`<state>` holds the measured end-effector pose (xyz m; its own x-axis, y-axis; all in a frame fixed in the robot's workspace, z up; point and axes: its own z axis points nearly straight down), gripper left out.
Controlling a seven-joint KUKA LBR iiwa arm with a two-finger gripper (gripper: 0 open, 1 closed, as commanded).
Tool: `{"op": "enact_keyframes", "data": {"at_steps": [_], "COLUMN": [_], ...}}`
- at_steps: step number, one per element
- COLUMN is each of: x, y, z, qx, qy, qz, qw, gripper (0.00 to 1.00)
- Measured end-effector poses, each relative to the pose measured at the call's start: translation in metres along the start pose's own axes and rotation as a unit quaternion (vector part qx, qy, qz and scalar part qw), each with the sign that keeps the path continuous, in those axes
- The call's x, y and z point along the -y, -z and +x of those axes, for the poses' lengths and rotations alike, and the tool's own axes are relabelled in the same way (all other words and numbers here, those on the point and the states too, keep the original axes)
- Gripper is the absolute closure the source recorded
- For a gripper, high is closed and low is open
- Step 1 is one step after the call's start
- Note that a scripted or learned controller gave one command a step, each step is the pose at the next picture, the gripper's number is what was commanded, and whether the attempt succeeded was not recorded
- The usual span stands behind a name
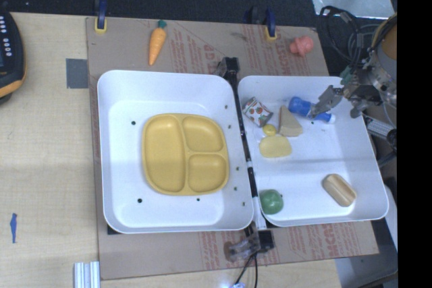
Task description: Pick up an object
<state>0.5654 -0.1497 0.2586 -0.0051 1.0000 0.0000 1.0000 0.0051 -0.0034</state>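
Observation:
The right bin (351, 158) holds several small objects. A blue cylinder (300, 106) lies near its far side, next to a tan wedge (290, 123) and a patterned packet (256, 111). A pale yellow flat piece (275, 147) with a small yellow ball (270, 129) sits below them. A green ball (271, 201) and a tan bread roll (339, 189) lie near the front. My gripper (327, 103) reaches in from the right and hangs just right of the blue cylinder, over its far end; contact with it cannot be made out.
A yellow divided plate (184, 153) lies in the left bin (115, 118). On the board behind the bins are a toy carrot (156, 44) and a pink object (302, 45). A black device (10, 54) sits at the left edge. Cables hang at the back right.

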Motion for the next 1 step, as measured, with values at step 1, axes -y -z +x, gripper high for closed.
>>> {"op": "enact_keyframes", "data": {"at_steps": [1], "x": [-0.0267], "y": [-0.1016], "z": [0.0442], "qx": [-0.001], "qy": [0.003], "qz": [0.004], "qw": [1.0], "gripper": [0.0]}}
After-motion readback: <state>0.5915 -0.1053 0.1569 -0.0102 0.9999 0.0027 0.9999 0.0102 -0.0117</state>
